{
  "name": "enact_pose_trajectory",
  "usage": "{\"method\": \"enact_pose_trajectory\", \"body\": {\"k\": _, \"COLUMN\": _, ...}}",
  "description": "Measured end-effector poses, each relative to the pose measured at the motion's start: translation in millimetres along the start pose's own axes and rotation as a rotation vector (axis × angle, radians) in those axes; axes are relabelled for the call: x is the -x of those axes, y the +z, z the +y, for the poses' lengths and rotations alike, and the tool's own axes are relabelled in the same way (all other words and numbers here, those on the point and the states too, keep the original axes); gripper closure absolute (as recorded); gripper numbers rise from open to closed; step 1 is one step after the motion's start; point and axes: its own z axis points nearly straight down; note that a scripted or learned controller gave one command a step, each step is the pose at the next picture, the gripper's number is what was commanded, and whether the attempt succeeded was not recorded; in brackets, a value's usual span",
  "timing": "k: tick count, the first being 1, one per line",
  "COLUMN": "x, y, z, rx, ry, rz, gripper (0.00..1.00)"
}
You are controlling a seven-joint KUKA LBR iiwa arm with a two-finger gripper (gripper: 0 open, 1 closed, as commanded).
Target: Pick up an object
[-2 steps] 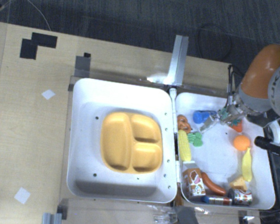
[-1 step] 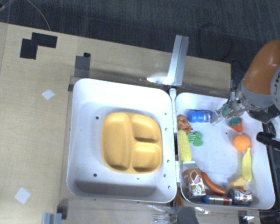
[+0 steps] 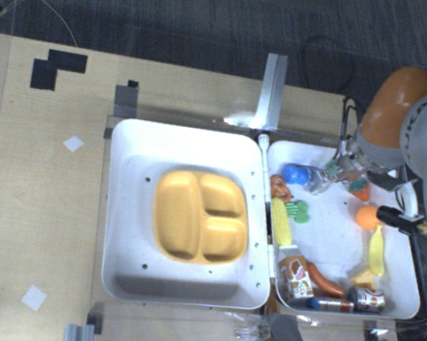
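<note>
gripper [image 3: 335, 173] hangs low at the right bin's [image 3: 405, 305] far edge, its jaw state impossible to tell; blue ball [image 3: 298, 174] lies just beside it at nine o'clock, orange ball [image 3: 367, 216] at four o'clock.

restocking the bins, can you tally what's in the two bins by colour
Yellow: 3, the divided tray in the left bin, plus corn cob and banana in the right bin
Orange: 2, ball, carrot-like piece
Blue: 1, blue toy
Green: 1, green piece
Brown or red: 4, can, sausage, small can, brown piece
Total: 11
</note>
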Motion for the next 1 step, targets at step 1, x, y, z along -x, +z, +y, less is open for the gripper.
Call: {"method": "enact_pose_trajectory", "body": {"k": 1, "x": -2.7, "y": -1.6, "z": 1.7, "rx": 0.0, "ry": -0.001, "rz": 0.006, "gripper": 0.0}}
